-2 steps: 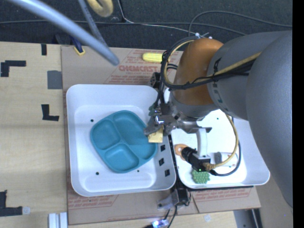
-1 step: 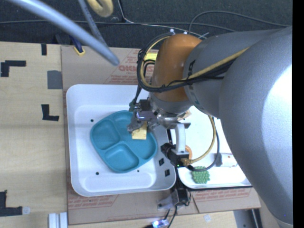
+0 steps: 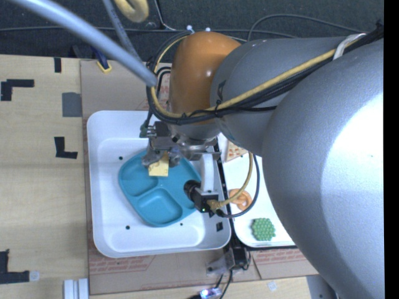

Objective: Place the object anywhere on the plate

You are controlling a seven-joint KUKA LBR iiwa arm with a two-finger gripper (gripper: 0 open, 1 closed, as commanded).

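I read this as the placing step: gripper [image 3: 161, 159] sits over the blue plate [image 3: 153, 201] in the left bin [image 3: 103, 167], pinching a yellow object [image 3: 159, 169] just above the plate's upper compartment. Next I'd release and lift straight. The arm hides the plate's upper edge, so contact is unclear.

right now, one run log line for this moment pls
arm: over left bin | gripper: above blue plate | yellow object: at gripper tip, over plate | right bin: green item
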